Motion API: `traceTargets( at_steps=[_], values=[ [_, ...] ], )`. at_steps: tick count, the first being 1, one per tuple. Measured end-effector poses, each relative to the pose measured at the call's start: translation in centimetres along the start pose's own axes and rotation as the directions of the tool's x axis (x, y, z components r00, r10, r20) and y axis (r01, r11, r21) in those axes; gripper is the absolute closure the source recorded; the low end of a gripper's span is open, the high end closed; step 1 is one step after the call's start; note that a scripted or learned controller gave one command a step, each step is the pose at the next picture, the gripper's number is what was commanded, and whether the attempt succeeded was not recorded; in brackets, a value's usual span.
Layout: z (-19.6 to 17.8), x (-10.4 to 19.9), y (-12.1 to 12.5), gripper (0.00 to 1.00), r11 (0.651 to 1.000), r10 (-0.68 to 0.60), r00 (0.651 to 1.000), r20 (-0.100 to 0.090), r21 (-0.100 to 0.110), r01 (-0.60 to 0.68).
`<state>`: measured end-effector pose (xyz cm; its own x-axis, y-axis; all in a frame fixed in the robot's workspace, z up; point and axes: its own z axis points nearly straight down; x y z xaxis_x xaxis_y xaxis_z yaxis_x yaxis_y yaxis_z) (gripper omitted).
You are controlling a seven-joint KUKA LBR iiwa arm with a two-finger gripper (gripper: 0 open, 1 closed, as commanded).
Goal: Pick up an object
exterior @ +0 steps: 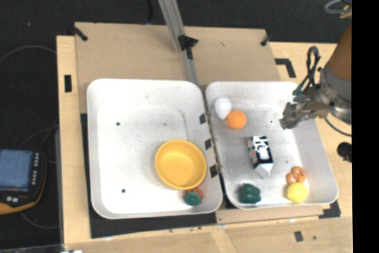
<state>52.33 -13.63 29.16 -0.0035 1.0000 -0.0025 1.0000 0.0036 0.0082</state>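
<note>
My gripper (pixel 291 117) hangs over the right bin (pixel 308 145) near its far right side, with nothing seen between its fingers. In that bin lie a white egg-shaped object (pixel 222 107), an orange ball (pixel 237 120), a black-and-white carton (pixel 260 154), a green object (pixel 249 192), a yellow ball (pixel 297 192) and a small orange pretzel-shaped piece (pixel 296 175). The carton is to the lower left of the gripper, well apart from it. The left bin (pixel 124 121) holds a yellow bowl (pixel 180 163) and a small green-and-red object (pixel 193 197) at its near edge.
A slanted metal pole (pixel 169 6) runs from the top down to the gap between the bins. A handheld pendant (pixel 21 178) lies off the bench at the far left. Cables hang beside the wrist at the right.
</note>
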Motion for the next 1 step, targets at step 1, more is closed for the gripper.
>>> traceTargets(
  at_steps=[1],
  values=[
    [0.89,4.36,-0.19,1.00,1.000,-0.002,1.000,-0.002,0.006,0.002]
  ],
)
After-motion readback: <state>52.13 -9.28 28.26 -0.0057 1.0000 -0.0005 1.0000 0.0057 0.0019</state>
